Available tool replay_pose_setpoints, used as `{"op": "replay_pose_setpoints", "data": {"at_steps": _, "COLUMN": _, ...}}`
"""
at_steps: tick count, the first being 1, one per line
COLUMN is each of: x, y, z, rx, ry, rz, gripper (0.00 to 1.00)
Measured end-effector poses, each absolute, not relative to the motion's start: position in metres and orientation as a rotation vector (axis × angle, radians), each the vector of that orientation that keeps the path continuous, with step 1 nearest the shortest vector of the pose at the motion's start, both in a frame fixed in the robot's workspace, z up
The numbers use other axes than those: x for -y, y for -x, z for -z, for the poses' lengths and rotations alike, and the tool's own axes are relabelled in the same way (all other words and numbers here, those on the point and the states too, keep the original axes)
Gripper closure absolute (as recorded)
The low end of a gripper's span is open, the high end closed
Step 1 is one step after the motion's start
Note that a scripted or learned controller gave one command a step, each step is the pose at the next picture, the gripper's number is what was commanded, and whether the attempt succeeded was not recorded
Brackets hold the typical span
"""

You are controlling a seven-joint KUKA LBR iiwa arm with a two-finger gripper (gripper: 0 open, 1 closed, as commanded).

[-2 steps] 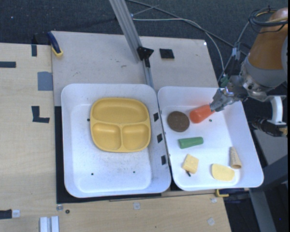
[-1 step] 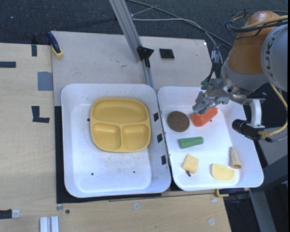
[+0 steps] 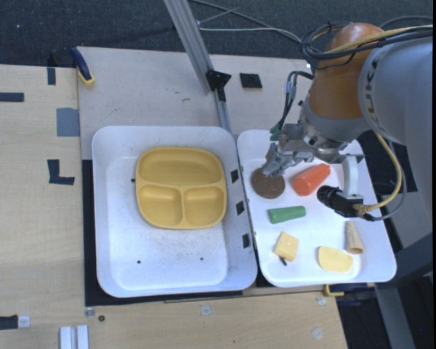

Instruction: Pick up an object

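Observation:
My gripper (image 3: 275,164) hangs low in the right bin (image 3: 378,267), right at the upper edge of a round brown disc (image 3: 267,186). Whether it touches the disc I cannot tell. An orange-red piece (image 3: 310,179) lies just right of the disc. Below them are a green cylinder (image 3: 286,214), a yellow wedge (image 3: 286,246), a flat yellow piece (image 3: 335,259) and a tan cone (image 3: 354,237).
The left bin (image 3: 116,253) holds a yellow divided plate (image 3: 181,186). A black clamp with cable (image 3: 339,201) hangs off the arm over the right bin. A metal pole (image 3: 192,35) rises behind the bins.

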State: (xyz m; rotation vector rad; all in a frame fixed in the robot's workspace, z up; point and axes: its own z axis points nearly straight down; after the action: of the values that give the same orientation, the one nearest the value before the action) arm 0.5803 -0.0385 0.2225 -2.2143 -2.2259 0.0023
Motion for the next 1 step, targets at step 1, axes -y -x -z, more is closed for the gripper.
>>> {"op": "replay_pose_setpoints", "data": {"at_steps": 1, "x": -0.0115, "y": -0.5772, "z": -0.2124, "rx": 2.226, "ry": 2.214, "rz": -0.003, "gripper": 1.0}}
